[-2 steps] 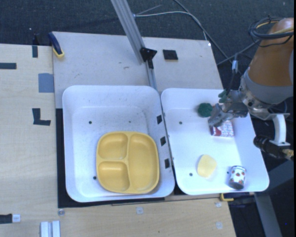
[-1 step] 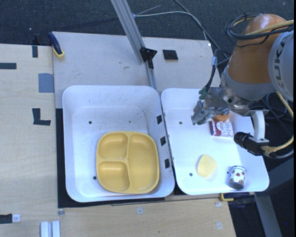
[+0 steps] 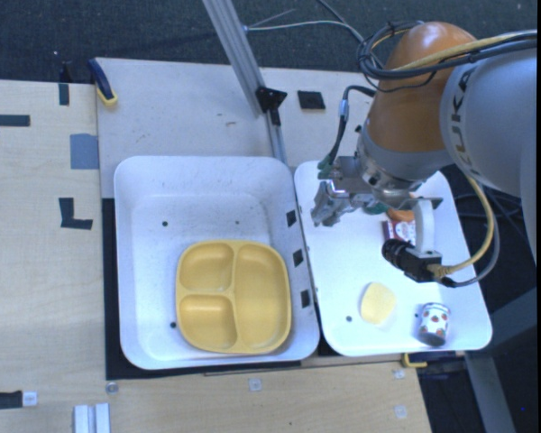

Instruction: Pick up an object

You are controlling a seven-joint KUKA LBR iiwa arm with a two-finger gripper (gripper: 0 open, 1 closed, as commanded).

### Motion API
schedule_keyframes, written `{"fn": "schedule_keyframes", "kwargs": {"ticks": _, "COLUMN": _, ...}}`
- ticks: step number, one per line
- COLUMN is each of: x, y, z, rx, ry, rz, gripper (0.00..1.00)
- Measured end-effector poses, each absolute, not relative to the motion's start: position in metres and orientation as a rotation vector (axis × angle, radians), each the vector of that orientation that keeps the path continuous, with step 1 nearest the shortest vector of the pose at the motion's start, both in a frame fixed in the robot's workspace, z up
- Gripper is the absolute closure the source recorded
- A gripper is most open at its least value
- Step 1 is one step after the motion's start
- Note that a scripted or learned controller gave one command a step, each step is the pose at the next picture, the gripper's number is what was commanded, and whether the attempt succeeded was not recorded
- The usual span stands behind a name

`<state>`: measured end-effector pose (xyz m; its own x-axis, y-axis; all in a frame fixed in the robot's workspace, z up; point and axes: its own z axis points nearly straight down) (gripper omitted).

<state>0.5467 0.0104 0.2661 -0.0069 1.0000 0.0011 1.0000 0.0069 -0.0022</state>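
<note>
Bench beneath me carries two shallow white bins side by side. The left bin holds a yellow divided plate, lying flat toward its near edge, with three compartments facing up.

My arm comes in from the right, and my tool hangs over the far left part of the right bin, close to the rim shared with the left bin. I cannot tell whether the tool is wide or narrow from this angle, and I see nothing in its grip.

The loose things lie in the right bin. A pale yellow round piece rests on the bin floor near the front, well apart from my tool. Just to its right, by the front right corner, sits a small silver and red object. A red and white item shows partly under my wrist, too hidden to identify.
</note>
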Motion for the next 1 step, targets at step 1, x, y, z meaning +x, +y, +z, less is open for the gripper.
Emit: {"fn": "schedule_keyframes", "kwargs": {"ticks": 1, "x": 0.5485, "y": 0.0632, "z": 0.2434, "rx": -2.212, "ry": -2.226, "rz": 0.004, "gripper": 1.00}}
